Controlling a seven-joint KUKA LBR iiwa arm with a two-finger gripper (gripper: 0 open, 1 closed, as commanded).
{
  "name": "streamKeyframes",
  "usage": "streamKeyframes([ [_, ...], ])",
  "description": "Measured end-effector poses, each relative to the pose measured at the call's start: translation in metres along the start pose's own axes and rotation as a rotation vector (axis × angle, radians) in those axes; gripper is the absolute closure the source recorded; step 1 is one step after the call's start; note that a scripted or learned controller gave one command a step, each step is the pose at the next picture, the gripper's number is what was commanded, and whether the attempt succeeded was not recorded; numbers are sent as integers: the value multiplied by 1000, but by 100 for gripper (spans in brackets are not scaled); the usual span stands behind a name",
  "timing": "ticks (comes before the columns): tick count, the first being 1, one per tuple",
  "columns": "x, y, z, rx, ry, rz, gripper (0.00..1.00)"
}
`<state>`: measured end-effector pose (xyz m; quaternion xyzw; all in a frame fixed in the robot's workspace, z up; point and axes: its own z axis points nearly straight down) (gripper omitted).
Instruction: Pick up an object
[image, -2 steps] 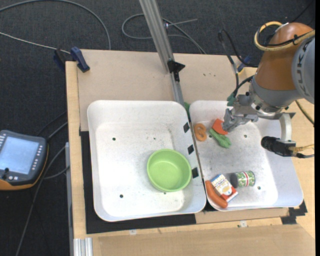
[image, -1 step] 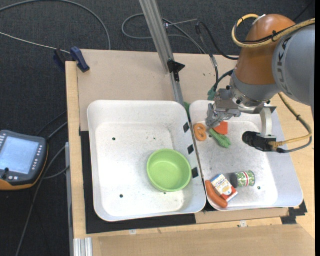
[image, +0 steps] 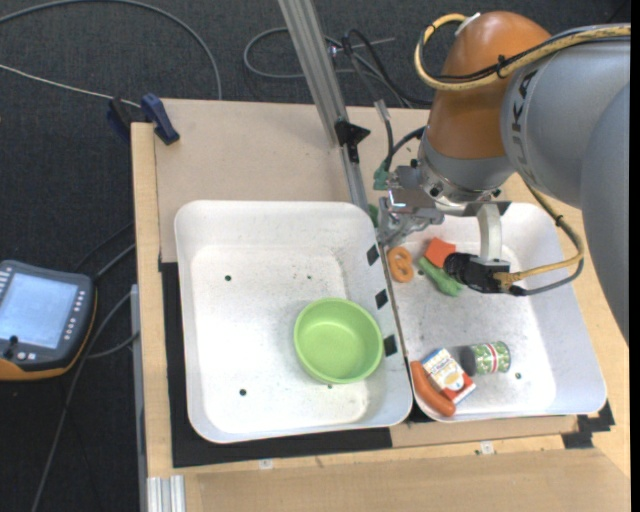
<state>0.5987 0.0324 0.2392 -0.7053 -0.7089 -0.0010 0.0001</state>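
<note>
The things on offer lie in the right-hand shallow white plastic bin (image: 560, 330), right of centre in the frame: a small orange ring-shaped toy (image: 401, 265) against the bin's left wall, a green pod-like toy (image: 441, 277) with an orange-red piece (image: 440, 248) just beside it in the upper part, and near the bottom rim a small green-labelled can (image: 487, 357) lying on its side beside a little carton with an orange, white and blue print (image: 445, 370), which rests against an orange-red carrot-like toy (image: 432, 398). The left-hand white bin (image: 200, 300) holds a lime-green plastic bowl (image: 338, 341) at its lower right. To do this step well, I would judge it wise to come straight down on one isolated piece, keeping clear of the wall between the bins, and to close across its narrow side. The grey arm with its orange band (image: 480, 60) reaches in from the upper right, its wrist bent steeply down over the upper left corner of the right bin. The two-finger gripper (image: 400, 215) hangs just above the orange ring; I cannot tell whether it is open or closed, and nothing is visibly held.
</note>
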Motion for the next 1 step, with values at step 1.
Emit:
streamKeyframes([
  [1, 48, 21, 1, 1, 0, 1, 100],
])
